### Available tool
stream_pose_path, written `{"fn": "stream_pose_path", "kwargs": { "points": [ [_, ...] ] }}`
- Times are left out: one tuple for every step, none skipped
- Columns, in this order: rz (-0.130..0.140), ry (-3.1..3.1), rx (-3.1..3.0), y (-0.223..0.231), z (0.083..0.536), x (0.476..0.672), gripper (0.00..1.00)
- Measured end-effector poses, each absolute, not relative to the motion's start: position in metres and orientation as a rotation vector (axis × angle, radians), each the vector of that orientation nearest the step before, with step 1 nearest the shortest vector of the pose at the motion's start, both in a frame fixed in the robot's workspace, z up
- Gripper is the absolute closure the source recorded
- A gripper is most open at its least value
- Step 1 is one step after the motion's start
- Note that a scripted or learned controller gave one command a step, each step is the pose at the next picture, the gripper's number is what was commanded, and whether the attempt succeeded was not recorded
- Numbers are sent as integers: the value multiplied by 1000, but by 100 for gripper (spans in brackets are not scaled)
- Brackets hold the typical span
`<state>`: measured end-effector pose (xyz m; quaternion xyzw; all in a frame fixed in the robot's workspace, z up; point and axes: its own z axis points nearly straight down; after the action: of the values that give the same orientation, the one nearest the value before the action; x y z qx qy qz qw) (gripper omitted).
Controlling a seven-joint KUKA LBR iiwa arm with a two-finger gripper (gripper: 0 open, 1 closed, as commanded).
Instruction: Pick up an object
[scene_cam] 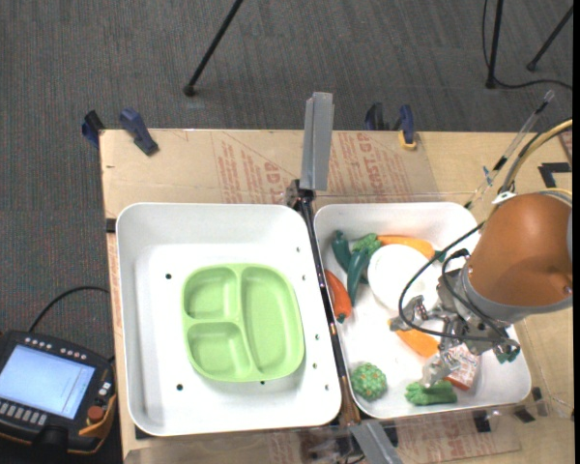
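The gripper hangs low at five o'clock in the right bin over a small packet; whether the jaws are parted or closed I cannot tell; the packet looks light, crinkly, probably slippery; best pinched across its narrow edges.

A small clear-wrapped packet with red and white print lies tilted in the lower right of the frame, on the floor of the right bin, just beside a leafy green toy vegetable at the bin's bottom edge. Above them, a flat orange wedge-shaped piece rests near a round white plate. A bumpy green ball sits lower centre. A red-orange toy carrot and a dark green stalk lie along the bin's left wall.
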<state>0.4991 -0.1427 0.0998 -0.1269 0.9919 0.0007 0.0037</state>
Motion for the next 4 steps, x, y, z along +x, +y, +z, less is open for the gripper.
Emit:
{"fn": "stream_pose_path", "kwargs": {
  "points": [
    [5, 3107, -451, -114, 87, 485, 0],
    [4, 3119, -372, -89, 87, 494, 0],
    [-4, 3102, -450, -161, 135, 536, 0],
    [6, 3130, -304, -138, 86, 507, 0]
  ]
}}
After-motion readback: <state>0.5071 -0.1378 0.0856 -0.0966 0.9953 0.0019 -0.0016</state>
